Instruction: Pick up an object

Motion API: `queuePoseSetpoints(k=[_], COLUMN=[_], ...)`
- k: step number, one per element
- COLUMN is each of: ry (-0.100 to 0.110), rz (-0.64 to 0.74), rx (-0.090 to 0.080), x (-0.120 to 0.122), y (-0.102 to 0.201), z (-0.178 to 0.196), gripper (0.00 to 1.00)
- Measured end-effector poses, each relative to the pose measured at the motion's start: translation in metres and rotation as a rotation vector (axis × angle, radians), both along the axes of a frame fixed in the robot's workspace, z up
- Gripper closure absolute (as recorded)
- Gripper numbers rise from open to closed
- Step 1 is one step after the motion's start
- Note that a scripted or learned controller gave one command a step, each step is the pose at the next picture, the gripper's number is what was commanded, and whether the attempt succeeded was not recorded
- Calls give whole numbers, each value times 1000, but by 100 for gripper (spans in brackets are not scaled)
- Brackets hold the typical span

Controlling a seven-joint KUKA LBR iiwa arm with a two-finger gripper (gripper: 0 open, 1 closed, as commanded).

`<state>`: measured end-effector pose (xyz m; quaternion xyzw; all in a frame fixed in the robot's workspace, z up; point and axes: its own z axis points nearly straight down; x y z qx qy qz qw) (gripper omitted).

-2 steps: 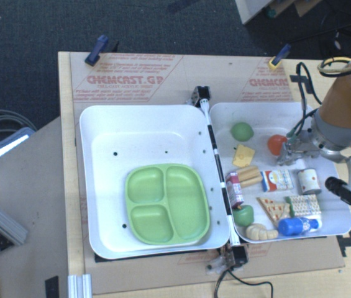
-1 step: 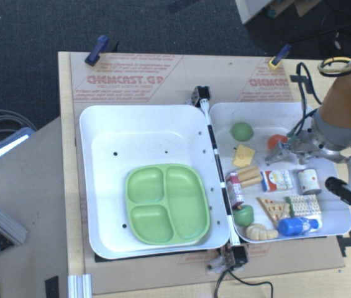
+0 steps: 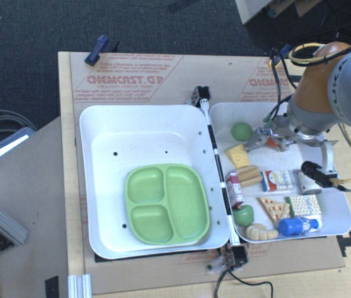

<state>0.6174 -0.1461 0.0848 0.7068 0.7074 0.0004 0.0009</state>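
Green ball lies just beside the lowered gripper

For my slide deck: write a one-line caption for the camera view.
Robot arm reaches over the right bin of small toys, near a green ball; a green divided plate lies in the left bin.

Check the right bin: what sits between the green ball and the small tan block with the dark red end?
The yellow wedge lies between the green ball and the tan block, seen in the camera view.
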Motion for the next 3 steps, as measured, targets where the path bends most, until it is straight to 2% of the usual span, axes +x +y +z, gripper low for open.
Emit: queuePoseSetpoints(k=[1,2,3], ry=[1,-2,-1], rz=[0,2,1], rx=[0,-2,1], x=[45,46,50], y=[-22,-22,66], z=[1,12,101], gripper=[0,100,100])
